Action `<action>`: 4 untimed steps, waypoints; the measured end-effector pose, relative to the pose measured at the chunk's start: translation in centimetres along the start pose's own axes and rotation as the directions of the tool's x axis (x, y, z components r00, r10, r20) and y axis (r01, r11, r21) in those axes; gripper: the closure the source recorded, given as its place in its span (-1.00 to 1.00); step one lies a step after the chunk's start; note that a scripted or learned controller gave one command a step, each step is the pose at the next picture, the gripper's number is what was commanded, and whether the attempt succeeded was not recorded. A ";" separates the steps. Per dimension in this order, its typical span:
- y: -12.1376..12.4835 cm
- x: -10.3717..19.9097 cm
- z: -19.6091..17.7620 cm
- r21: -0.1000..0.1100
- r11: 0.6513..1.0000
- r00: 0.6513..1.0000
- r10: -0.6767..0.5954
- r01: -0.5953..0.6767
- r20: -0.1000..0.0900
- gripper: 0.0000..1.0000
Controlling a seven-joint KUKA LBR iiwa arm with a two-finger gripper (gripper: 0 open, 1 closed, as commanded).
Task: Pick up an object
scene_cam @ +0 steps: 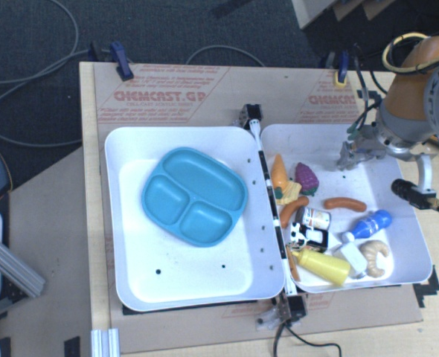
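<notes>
The right bin (398, 171) holds a jumble of small objects. An orange carrot (279, 172) and a purple berry (306, 177) lie near its left wall. A sausage (344, 204) sits mid-bin, with a blue bottle (370, 224) to its lower right. A small can (316, 219), a black-and-white toy (309, 237), a yellow bottle (324, 266) and a beige pastry-like piece (376, 256) crowd the front. My gripper (349, 156) hangs low over bare floor at the bin's back, to the right of the berry and apart from every object.
A blue divided plate (195, 195) lies in the left bin (130, 266). A black part (413, 193) juts in over the right bin's right rim. Clamps and cables sit along the bench's back edge.
</notes>
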State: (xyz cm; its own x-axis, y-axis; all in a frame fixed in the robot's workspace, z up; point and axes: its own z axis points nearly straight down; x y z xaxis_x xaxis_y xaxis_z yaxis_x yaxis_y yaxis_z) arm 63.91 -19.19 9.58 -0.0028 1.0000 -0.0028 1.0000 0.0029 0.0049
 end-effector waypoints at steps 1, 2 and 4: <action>-3.6 7.0 -6.2 0.006 1.000 1.000 -0.003 0.003 -0.006 1.00; -3.6 6.6 -5.9 0.007 1.000 1.000 0.002 -0.002 -0.004 -1.00; -2.6 9.5 1.1 0.002 1.000 1.000 0.001 -0.001 -0.002 -1.00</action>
State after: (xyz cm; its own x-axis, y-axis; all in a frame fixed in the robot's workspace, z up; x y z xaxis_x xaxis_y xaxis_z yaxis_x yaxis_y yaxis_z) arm 61.30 -9.68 8.43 -0.0018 1.0000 -0.0013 1.0000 0.0018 0.0030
